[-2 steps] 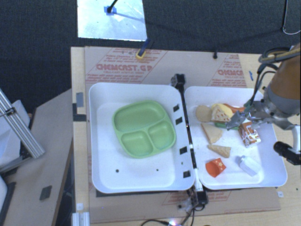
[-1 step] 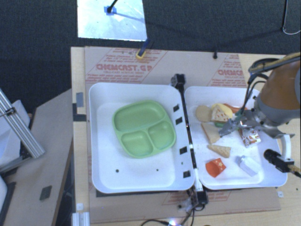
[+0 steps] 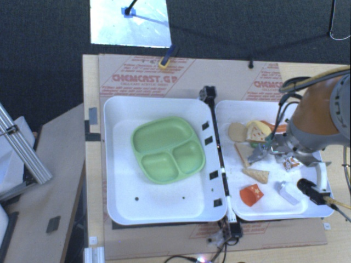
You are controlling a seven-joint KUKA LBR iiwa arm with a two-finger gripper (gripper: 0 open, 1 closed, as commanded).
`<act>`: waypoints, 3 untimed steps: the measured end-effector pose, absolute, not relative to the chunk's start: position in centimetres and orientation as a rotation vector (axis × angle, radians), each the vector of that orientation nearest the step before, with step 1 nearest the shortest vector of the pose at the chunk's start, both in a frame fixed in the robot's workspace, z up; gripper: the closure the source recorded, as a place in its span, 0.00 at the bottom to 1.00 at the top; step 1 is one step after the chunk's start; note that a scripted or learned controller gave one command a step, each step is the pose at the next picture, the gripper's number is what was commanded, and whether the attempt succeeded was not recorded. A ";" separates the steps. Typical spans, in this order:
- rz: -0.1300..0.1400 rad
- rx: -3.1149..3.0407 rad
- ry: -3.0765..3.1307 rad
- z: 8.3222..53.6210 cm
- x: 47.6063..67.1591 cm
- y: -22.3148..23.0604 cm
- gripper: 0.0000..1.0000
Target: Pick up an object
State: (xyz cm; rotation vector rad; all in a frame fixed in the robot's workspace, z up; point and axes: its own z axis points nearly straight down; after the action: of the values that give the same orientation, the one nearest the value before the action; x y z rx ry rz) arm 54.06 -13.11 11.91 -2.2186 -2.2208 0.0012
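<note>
White plastic bins sit side by side on a desk [image 3: 142, 73] covered with printed board. The left bin [image 3: 118, 201] carries a pale green divided tray [image 3: 167, 149] near its middle. The right bin [image 3: 263, 210] carries the small things to choose from: a tan round piece [image 3: 237, 131] and a yellow wedge [image 3: 255, 130] towards its far edge, a pale wedge [image 3: 256, 175] in the middle, a red piece [image 3: 251, 194] near the front edge, and a small white bottle [image 3: 287, 193] towards the front right corner.

A grey arm with an orange band [image 3: 321, 114] reaches over this bin's right edge. Its hand [image 3: 262, 151] hangs low among the far objects, just beside the yellow wedge. The pictures are too blurred to tell how wide it stands, or whether it grips anything.

Judged from this, the step is the reach and descent. Next, it would need to settle squarely over one object and close.
</note>
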 end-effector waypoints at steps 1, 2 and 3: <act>-0.005 -2.219 -2.221 8.6 54.2 -13.0 0.00; -0.011 -2.223 -2.226 9.9 54.5 -13.1 1.00; -0.006 -2.220 -2.231 16.0 55.3 -12.6 1.00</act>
State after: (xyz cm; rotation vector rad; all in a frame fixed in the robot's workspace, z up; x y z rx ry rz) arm 55.27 -12.64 16.03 -2.2202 -2.2313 -0.0063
